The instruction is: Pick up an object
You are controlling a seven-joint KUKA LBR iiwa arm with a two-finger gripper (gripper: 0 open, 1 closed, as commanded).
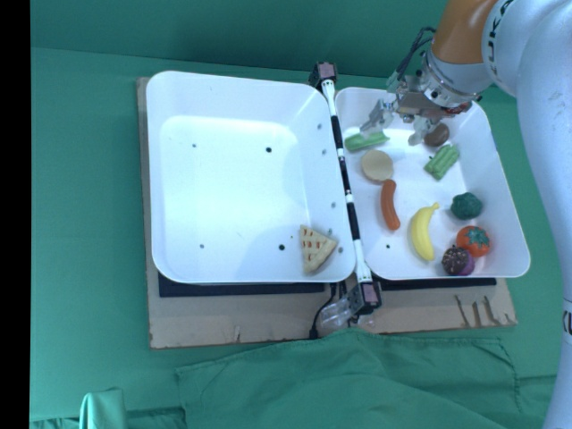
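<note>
While the arm reaches in from three o'clock, its gripper (399, 121) hovers with fingers spread apart over the right bin (506, 239) (at its twelve o'clock end), holding nothing. A green vegetable (365, 139) lies just beside the left fingertip. A waffle wedge (315, 248) sits at five o'clock in the left bin (223, 105).

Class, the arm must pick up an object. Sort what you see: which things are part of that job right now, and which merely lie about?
In the job: gripper; green vegetable beneath it.

Lying about: sausage, banana, tomato, broccoli, waffle wedge in the left bin.
</note>
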